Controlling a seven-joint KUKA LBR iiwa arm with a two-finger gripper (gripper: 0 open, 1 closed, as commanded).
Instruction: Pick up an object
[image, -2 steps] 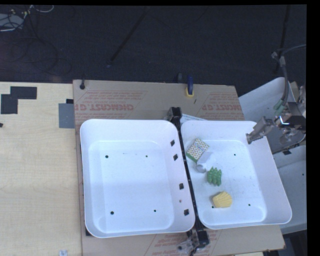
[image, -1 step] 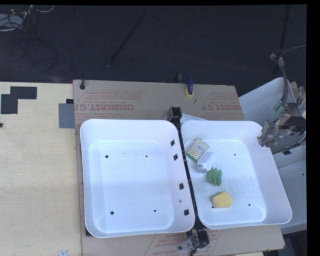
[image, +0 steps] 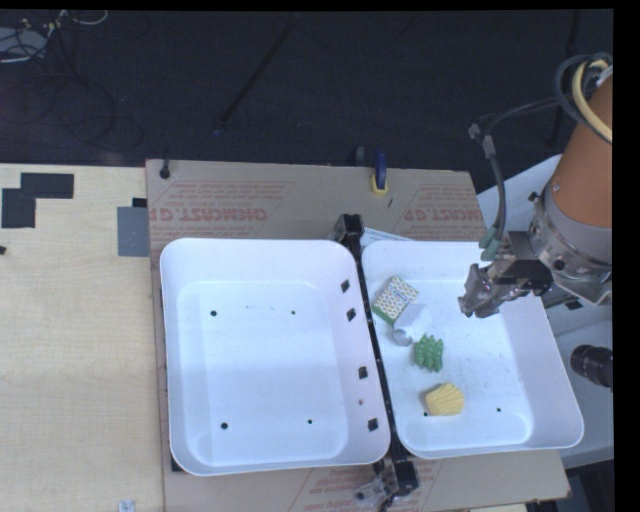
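Yellow shell-shaped piece (image: 444, 400) nearest, on floor of right bin (image: 545, 425). Green knobbly toy (image: 429, 352) just beyond it. Small pale object (image: 403, 334) next, touching dotted green-white box (image: 394, 298), which lies tilted close to divider. Left bin (image: 200, 440) alongside on worktop (image: 70, 340). Pincer (image: 482, 304) hangs over right bin, well apart from objects, nothing visible between tips; whether tips apart or together, cannot tell.
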